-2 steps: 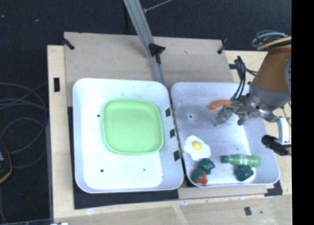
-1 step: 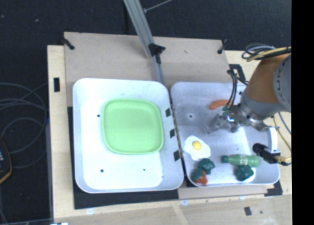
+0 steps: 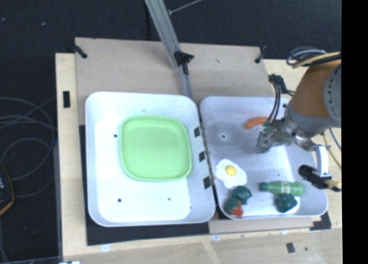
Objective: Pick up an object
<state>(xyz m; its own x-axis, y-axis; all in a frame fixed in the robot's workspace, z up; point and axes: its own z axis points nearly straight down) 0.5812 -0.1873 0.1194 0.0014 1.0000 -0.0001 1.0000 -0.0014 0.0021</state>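
Orange piece – small, elongated, carrot-coloured – lies on the floor of the right bin toward its far side, its right end meeting the dark cabling at the arm's wrist, so its full length is hard to judge. The claw hangs just in front of and to the right of it, low over the bin floor; nothing can be seen held in it, and whether it is spread or pressed together I cannot tell – from this height it reads as a grey blur. Above it the arm enters from the right, orange band showing, the rest cut off at the frame edge. Nearer the front of the same bin: a fried-egg toy, white with a yellow yolk, close to the left wall; in front of it a green-and-red piece, leafy green above with a red bit below, too small to identify and possibly two separate things touching. To the right lies a green bottle on its side, and touching its front edge a dark green lump, shape unclear. The left bin holds a green plate, square with rounded corners, lying flat near the middle. Both bins sit side by side on the pale worktop. A grey pole slants down from the top of the frame to the far edge where the bins meet.
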